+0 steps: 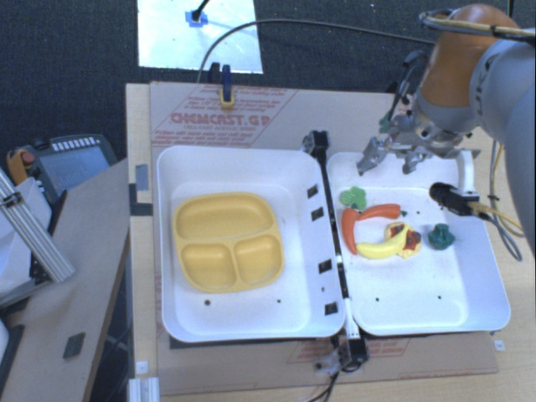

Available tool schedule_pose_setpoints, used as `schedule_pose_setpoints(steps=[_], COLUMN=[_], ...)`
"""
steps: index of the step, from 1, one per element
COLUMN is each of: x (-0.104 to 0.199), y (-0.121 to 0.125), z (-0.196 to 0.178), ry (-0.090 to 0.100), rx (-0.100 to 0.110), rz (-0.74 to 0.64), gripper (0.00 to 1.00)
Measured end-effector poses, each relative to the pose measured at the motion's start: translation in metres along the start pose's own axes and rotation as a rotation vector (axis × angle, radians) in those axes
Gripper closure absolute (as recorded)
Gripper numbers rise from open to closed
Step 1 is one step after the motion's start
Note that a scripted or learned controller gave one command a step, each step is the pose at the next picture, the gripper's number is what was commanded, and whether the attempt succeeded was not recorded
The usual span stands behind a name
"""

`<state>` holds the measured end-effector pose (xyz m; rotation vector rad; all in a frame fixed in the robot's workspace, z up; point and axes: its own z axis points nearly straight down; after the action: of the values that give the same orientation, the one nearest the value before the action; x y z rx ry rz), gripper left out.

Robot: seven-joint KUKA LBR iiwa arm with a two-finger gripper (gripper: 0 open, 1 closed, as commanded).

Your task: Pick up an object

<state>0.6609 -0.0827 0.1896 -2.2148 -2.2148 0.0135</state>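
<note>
Dark carpet surrounds a wooden bench [142,249] topped with a printed cardboard sheet [219,117], on which two shallow white bins sit side by side. Nearest the camera, the right bin [435,312] spreads below the gripper, its front half bare. Farther in, a cluster of toy food lies below and slightly left of the tool: a yellow banana [381,249] touching a small red-and-yellow piece [410,241] at its right end, an orange carrot [349,227] curving up beside it, a red pepper-like piece [381,212] across the top, and a green leafy piece [355,197] just above the carrot. A small dark green toy [441,238] sits apart, down and to the right of the gripper. Well to the tool's left, the left bin [176,162] holds a yellow three-compartment tray [226,241]. The gripper [391,159] hangs over the back edge of the right bin, its two fingers spread apart with nothing between them, clear of the toys. Behind it rises the grey arm with its orange band [465,53]. Beyond, a blue-and-yellow clamp [226,86] grips the cardboard, and a pale square sheet [198,22] lies on the carpet.
</note>
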Motion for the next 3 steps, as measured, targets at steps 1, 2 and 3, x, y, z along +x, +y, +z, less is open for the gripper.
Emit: schedule_pose_setpoints(steps=[1,2,3], x=[0.0,-0.002,-0.001], y=[0.003,0.006,0.006], z=[-0.009,0.052,0.104], ry=[-0.001,-0.001,0.0], rx=[-0.014,-0.012,-0.011], rz=[-0.002,-0.001,-0.002], gripper=[0.0,0.0,0.0])
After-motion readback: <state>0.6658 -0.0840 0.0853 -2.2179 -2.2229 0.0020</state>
